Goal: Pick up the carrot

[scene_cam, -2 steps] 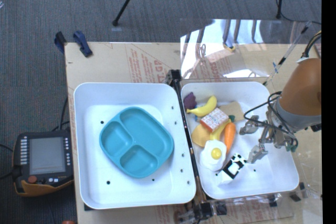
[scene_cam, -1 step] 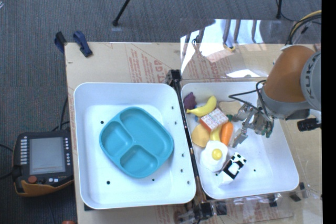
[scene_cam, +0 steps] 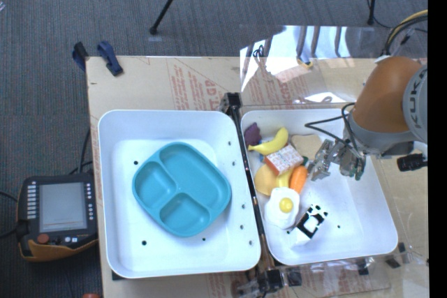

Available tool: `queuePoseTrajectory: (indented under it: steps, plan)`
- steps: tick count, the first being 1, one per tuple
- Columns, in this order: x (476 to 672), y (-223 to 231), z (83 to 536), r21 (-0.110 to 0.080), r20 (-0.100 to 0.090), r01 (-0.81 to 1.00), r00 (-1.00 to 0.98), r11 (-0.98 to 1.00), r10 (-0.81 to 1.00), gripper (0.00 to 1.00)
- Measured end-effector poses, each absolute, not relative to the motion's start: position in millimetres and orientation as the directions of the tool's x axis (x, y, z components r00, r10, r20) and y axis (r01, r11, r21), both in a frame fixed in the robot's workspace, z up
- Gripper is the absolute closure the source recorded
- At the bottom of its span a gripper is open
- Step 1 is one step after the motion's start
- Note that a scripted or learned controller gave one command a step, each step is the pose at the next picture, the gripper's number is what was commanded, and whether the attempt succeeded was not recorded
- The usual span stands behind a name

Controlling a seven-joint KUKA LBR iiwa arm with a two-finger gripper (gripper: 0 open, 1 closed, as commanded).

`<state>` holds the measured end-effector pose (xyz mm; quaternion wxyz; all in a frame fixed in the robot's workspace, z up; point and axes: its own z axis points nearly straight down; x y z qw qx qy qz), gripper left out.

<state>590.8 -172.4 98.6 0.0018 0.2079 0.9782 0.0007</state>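
Pincer, fingers apart, just right of the carrot; bare bin floor beyond.

The bench is a brown board with red print, standing on grey carpet. Two white bins rest on it side by side, touching along their inner edges. The left bin takes up most of the board's near left part; the right bin reaches toward the board's right edge. A blue clamp and a black clamp grip the far left corner. A clear sheet stands along the far right edge, behind the right bin.
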Motion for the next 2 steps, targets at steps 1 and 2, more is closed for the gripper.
queuePoseTrajectory:
  steps: [1, 2]
  plan:
    - [564.0, -128, 87, 0.002, 0.003, 0.328, -0.945, 0.945, 0.328, 1.00]
    - [486.2, -95, 86, -0.001, 0.004, 0.586, -0.810, 0.810, 0.586, 1.00]
